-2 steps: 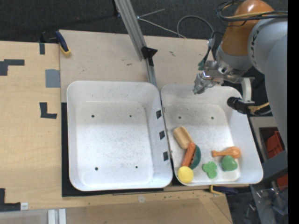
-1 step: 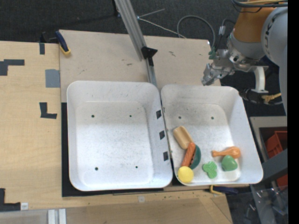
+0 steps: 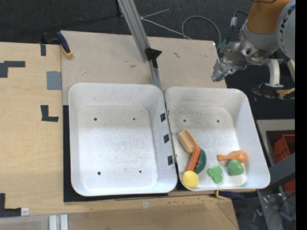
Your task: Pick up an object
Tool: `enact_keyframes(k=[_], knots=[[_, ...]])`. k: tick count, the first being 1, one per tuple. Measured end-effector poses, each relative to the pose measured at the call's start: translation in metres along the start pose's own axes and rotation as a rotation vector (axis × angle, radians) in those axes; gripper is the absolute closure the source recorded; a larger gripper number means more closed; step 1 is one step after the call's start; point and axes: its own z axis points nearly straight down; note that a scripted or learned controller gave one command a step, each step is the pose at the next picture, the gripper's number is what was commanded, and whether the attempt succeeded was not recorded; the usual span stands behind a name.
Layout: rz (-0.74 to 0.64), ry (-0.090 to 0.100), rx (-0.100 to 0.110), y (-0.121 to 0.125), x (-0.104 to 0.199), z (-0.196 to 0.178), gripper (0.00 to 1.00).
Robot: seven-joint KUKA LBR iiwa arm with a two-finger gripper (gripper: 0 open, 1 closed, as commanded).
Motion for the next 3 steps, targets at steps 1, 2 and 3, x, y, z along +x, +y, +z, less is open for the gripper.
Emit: enact_keyframes(k=[1, 2, 3], knots=[[-0.004, 0.001, 0.006, 0.003, 0.053, 0.02, 1.0], [-0.004, 0.002, 0.007, 0.005, 0.112, 0.036, 1.0], [-0.004, 0.001, 0.007, 0.003, 0.162, 0.051, 1.0]])
